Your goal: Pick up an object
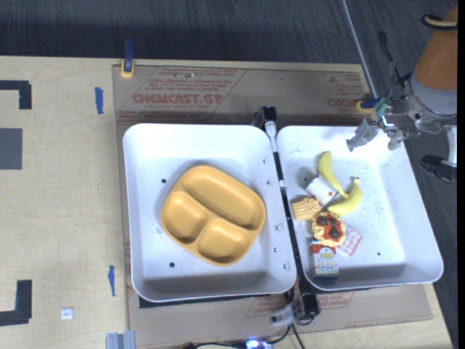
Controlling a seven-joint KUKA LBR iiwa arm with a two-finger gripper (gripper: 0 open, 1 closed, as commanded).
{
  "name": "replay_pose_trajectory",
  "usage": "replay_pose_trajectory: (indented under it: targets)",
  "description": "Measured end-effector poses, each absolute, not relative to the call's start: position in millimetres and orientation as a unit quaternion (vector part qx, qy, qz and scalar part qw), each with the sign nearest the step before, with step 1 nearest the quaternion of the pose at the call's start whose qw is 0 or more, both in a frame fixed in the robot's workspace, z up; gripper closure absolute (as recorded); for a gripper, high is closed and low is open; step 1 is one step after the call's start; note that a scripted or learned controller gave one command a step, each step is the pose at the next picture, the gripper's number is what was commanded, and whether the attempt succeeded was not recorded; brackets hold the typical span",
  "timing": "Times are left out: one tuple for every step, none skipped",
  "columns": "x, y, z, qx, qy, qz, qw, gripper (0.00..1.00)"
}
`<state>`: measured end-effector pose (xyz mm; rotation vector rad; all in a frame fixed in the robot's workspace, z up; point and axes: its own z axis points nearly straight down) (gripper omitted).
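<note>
The right bin (pixel 407 217) holds a cluster of small items near its left side: a yellow banana (pixel 341 187), a white cylinder (pixel 320 190), a waffle-like cracker (pixel 304 208), a small pizza-like piece with red toppings (pixel 328 228), a red-and-white packet (pixel 350 241) and a little box (pixel 325 266). My gripper (pixel 376 134) hangs over the bin's far right corner, up and to the right of the banana, well apart from the items. Its fingers stand spread with nothing between them.
The left bin (pixel 142 195) holds a yellow three-compartment tray (pixel 212 214). A black divider strip (pixel 280 173) runs between the bins. The arm's orange band (pixel 439 57) rises at the right edge. Cardboard lies under both bins.
</note>
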<state>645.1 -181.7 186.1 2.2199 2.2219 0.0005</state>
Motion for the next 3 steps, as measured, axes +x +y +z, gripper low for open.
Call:
replay_pose_trajectory:
  targets:
    - [627.9,-157,96,0.707,0.708,0.0005,0.001,0.00]
    - [628.0,-156,106,0.706,0.708,0.0004,0.001,1.00]
    - [549.7,-116,186,0.707,0.707,0.0001,-0.001,1.00]
